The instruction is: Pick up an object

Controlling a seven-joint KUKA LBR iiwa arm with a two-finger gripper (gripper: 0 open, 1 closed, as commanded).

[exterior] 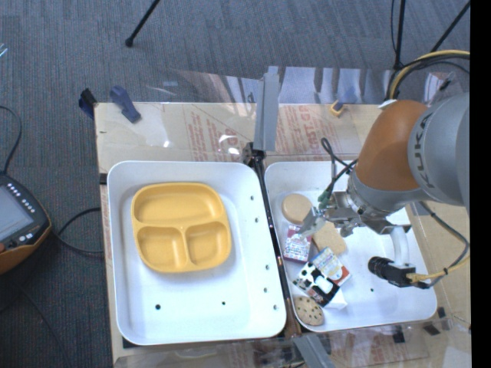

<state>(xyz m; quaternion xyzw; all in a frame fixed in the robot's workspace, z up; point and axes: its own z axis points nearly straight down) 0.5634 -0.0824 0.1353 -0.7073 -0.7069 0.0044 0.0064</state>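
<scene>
dark grey carpet floor (pixel 230 29); black tripod legs (pixel 149 18) on it; cardboard-topped bench (pixel 192 125); handheld pendant (pixel 15 217) far left.

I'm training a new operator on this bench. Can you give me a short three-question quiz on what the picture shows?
1. True or false: the yellow tray lies in the right bin.
2. How many compartments does the tray have?
3. The arm's pincer is over which bin? A) left bin B) right bin

Key
1. False: it lies in the left bin.
2. Three.
3. B, above a tan round piece, a cow-patterned item and a cookie.
</scene>
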